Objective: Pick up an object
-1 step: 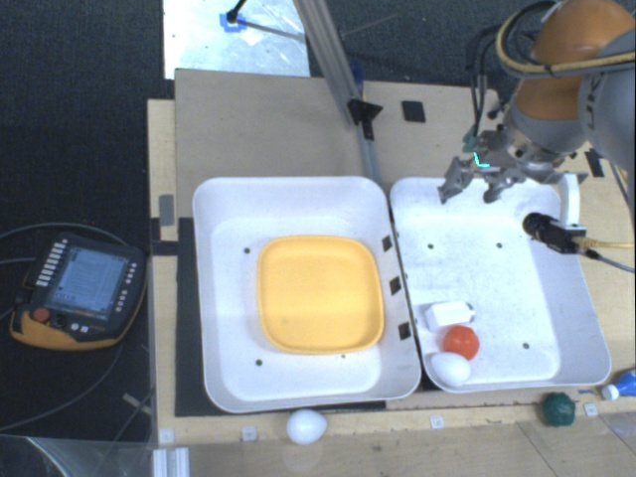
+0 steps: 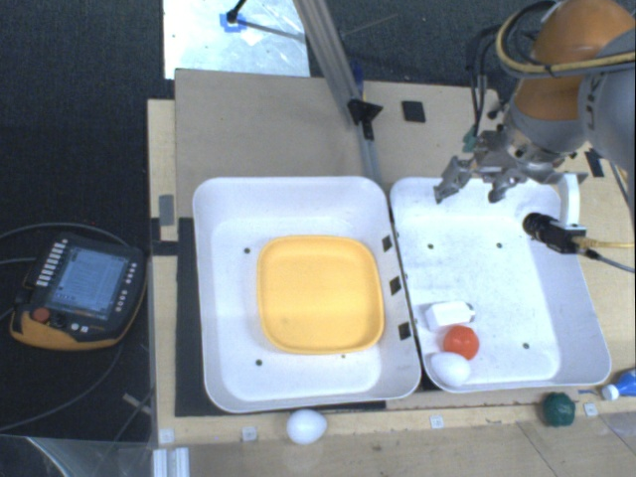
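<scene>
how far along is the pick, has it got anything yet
Nothing looks done yet. The hand hangs open with nothing between its fingers, above the far edge of the right bin. The orange ball, white block and white egg lie in that bin's near left corner. Left: descend, close, lift.

The two white bins (image 2: 298,197) look like smooth, slightly glossy plastic; the yellow plate (image 2: 320,293) smooth and matt; the worktop (image 2: 258,117) flat, matt, cardboard-like; the orange ball (image 2: 460,342) smooth.

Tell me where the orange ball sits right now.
The orange ball lies in the right bin, near its front-left corner, between a white block and a white egg.
</scene>
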### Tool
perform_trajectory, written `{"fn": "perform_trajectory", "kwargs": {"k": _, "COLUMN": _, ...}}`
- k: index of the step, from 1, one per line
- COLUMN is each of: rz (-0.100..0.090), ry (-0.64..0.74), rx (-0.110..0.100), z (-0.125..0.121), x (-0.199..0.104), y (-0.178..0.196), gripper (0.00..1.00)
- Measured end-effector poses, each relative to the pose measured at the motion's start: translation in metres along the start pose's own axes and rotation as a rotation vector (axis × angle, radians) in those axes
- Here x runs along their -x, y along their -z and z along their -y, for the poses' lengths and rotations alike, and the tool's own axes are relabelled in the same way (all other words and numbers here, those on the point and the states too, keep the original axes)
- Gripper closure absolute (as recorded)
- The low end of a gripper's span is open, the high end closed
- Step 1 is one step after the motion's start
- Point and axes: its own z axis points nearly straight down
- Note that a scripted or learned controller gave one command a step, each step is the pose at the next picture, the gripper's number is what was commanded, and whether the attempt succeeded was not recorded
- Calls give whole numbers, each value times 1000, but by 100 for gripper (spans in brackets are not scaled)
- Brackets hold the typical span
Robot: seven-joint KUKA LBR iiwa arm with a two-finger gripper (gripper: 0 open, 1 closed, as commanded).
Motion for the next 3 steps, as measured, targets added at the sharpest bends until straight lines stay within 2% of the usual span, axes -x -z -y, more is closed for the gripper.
{"fn": "perform_trajectory", "kwargs": {"k": 2, "rz": 0, "ry": -1, "rx": -5, "z": 2, "x": 8, "y": -122, "gripper": 0}}
{"fn": "perform_trajectory", "kwargs": {"k": 3, "rz": 0, "ry": -1, "rx": -1, "z": 2, "x": 8, "y": -131, "gripper": 0}}
